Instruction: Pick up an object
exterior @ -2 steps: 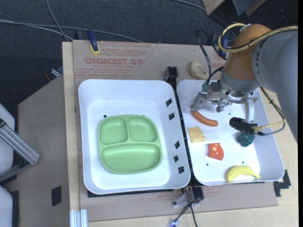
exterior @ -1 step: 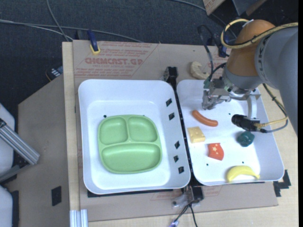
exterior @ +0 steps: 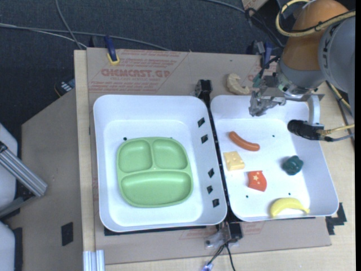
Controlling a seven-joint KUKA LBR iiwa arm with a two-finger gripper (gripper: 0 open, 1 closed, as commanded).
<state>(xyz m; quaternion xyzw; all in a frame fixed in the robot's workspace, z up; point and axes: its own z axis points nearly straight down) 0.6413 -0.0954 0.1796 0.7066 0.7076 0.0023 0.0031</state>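
Nearest the camera, a yellow banana is seen lying at the front edge of the right bin. Just behind it, a red strawberry-like piece is found, with a yellow cheese-like block to its left and a dark green, broccoli-like item off to its right. Farther back, an orange-red sausage is laid at a slant near the middle of that bin. The left bin is occupied by a green divided plate. At the far rim of the right bin the gripper is held above the white floor, well apart from every item, with nothing seen between it and the bin; whether it is released or clenched cannot be told. Beyond the bins, a small beige object is seen resting on the bench.
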